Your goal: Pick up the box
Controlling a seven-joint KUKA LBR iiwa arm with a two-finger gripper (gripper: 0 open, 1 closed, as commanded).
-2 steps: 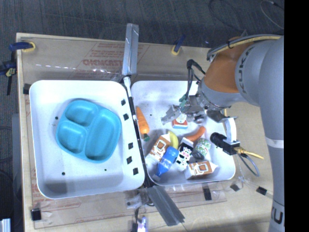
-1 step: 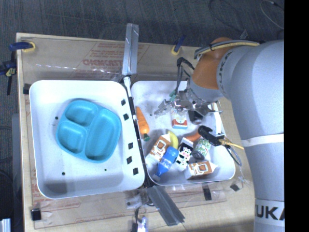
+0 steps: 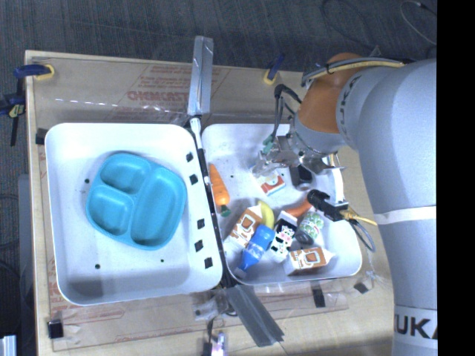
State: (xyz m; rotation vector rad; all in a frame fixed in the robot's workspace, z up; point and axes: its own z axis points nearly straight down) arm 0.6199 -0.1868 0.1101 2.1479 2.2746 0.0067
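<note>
Three small cartons lie in the right bin (image 3: 230, 143). A red and white box (image 3: 273, 185) lies flat near the bin's middle. A brown and white box (image 3: 243, 228) sits lower left of it, and another brown and white box (image 3: 309, 259) rests near the front right corner. My gripper (image 3: 272, 159) hangs low over the back half of this bin, just above the red and white box and apart from the other two. Nothing is seen held in it.
An orange carrot (image 3: 217, 186) lies along the right bin's left wall. A banana (image 3: 266, 213), a blue bottle (image 3: 256, 247), a black and white cow toy (image 3: 283, 238) and a green can (image 3: 312, 226) crowd the front. The left bin (image 3: 67, 265) holds a blue divided plate (image 3: 137, 199).
</note>
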